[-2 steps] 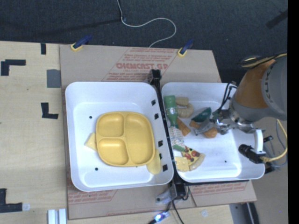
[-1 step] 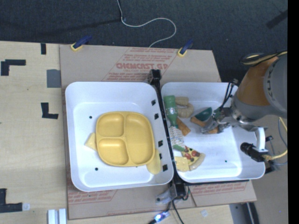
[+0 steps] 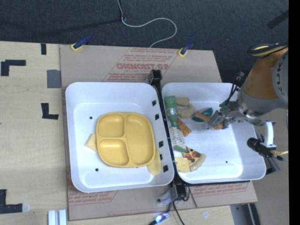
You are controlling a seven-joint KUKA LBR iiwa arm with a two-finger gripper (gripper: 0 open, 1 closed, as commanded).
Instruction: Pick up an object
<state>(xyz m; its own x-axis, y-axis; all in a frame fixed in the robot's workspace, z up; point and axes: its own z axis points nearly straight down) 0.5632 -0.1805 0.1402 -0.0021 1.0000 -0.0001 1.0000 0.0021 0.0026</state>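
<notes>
My gripper (image 3: 217, 122) is low inside the right bin (image 3: 234, 170), near its right wall, with the orange-banded arm (image 3: 262, 86) behind it. Its tip sits right beside a small teal and orange object (image 3: 203, 116), touching or nearly touching it. Along the bin's left side lie a green bottle (image 3: 170, 108), a beige piece (image 3: 185, 108), an orange carrot-like stick (image 3: 184, 127), a clear plastic bottle (image 3: 176, 137) and a toy pizza slice (image 3: 190, 157).
The left bin (image 3: 77, 125) holds a yellow divided plate (image 3: 125, 138) with a yellow piece (image 3: 154, 167) poking out under its lower right corner. Both bins rest on cardboard (image 3: 140, 62). A black clamp (image 3: 156, 76) stands between the bins at the back.
</notes>
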